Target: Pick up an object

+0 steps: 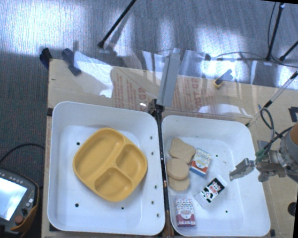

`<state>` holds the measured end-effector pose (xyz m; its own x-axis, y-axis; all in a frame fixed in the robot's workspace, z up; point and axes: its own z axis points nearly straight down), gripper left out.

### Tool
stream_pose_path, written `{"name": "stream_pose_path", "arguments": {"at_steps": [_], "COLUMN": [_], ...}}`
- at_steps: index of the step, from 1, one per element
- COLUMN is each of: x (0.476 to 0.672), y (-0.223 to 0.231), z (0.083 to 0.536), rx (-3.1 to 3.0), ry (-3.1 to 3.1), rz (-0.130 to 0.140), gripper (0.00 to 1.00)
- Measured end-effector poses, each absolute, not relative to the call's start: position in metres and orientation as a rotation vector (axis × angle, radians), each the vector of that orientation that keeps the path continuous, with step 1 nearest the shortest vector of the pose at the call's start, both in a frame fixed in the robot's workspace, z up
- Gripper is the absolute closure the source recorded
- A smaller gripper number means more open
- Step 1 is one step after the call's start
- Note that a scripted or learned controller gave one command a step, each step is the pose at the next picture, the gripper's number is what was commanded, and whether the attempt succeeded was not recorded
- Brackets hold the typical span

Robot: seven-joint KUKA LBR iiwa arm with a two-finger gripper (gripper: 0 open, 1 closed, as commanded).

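The gripper (245,169) hovered over the right bin (244,134), holding nothing; whether it was open or closed I could not tell. The nearest object, a black-and-white carton (212,190), lay just below it. This looked like the approach step; next it needed to descend squarely over the carton

two white bins sit side by side on the bench. the left bin (66,132) holds a yellow divided plate (110,164). the right bin (246,208) holds tan cookie-like pieces (178,162), a small blue-edged carton (201,162), a black-and-white carton (212,190) and a red-and-white carton (185,212). the gripper (241,170) hovers over the right bin's right side, beside the black-and-white carton.
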<state>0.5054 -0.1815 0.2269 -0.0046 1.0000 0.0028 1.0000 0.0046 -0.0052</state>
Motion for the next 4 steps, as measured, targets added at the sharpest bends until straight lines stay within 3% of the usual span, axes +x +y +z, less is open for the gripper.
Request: {"name": "stream_pose_path", "arguments": {"at_steps": [1,2,3,4], "x": [0.528,0.558,0.639,0.628], "y": [-0.163,-0.137,-0.113,-0.090], "z": [0.096,0.086,0.087,0.086], "rx": [-2.433,-2.714,-2.975,-3.015], "ry": [-1.966,-1.571,-1.001,-0.872], "rz": [0.013,0.006,0.006,0.009], "gripper": [0.00,0.00,0.00,0.00]}}
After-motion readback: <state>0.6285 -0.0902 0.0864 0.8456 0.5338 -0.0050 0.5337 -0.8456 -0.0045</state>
